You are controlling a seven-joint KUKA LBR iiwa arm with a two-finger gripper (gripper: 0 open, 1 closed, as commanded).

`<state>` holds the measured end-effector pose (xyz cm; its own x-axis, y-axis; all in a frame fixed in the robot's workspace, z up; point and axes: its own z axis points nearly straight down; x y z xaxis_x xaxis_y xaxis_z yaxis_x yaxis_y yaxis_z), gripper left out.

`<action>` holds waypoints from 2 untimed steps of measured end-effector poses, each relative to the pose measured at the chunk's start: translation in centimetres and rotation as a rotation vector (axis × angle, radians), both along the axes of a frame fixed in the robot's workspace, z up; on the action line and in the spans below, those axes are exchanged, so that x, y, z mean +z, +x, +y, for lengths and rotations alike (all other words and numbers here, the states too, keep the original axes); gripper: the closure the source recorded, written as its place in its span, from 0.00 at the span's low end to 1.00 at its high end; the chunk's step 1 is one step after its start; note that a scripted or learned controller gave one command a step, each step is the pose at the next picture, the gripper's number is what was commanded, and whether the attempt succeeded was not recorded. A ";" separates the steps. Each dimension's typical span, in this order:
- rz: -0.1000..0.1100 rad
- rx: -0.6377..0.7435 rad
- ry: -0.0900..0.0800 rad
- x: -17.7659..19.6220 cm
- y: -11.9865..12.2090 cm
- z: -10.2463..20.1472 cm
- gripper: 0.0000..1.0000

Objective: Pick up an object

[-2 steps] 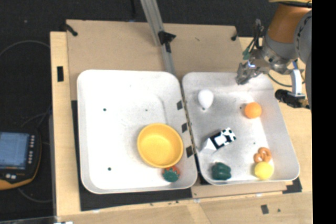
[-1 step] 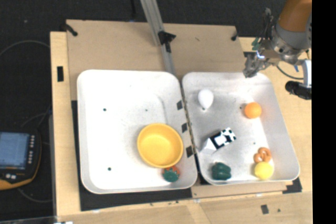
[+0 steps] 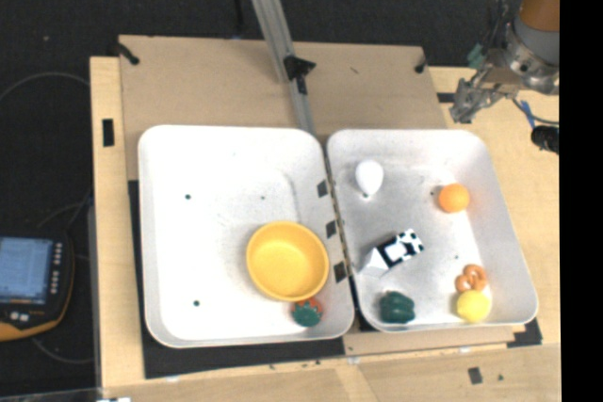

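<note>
A: Tool (image 3: 468, 104) position first: it hangs at about two o'clock in the view, outside the right bin (image 3: 504, 231), just past that bin's upper right corner, over the table (image 3: 405, 372). Grey links and the orange band of the arm (image 3: 539, 5) rise above it at the frame's right edge.

B: Are its fingers apart or together?

A: I cannot tell; the metal parts there blur into one dark cluster. Nothing shows between them.

B: What lies in the right bin?

A: A white egg-shaped object (image 3: 368, 177) at eleven o'clock of that bin, near the divider. An orange ball (image 3: 453, 198) at two o'clock. A black-and-white checkered block (image 3: 396, 250) near the middle. A dark green lump (image 3: 397, 307) at seven o'clock, against the lower rim. At five o'clock, a small orange pretzel-like piece (image 3: 470, 278) sits touching a yellow ball (image 3: 473, 305) just below it.

B: And the left bin (image 3: 179, 202)?

A: A yellow bowl (image 3: 287, 260) stands upright at four o'clock of that bin. Just beyond the bowl's lower right edge, a small green and red item (image 3: 307, 313) rests by the bin's rim.

B: Anything else around?

A: A grey metal pole (image 3: 268, 9) slants from twelve o'clock down toward the seam between the bins. A handheld control pendant (image 3: 30, 282) with a blue screen lies at eight o'clock, off the table.
</note>
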<state>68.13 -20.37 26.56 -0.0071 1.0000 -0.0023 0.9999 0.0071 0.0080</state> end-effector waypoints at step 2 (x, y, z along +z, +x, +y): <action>0.008 -0.002 0.002 -1.9 -0.5 9.8 1.00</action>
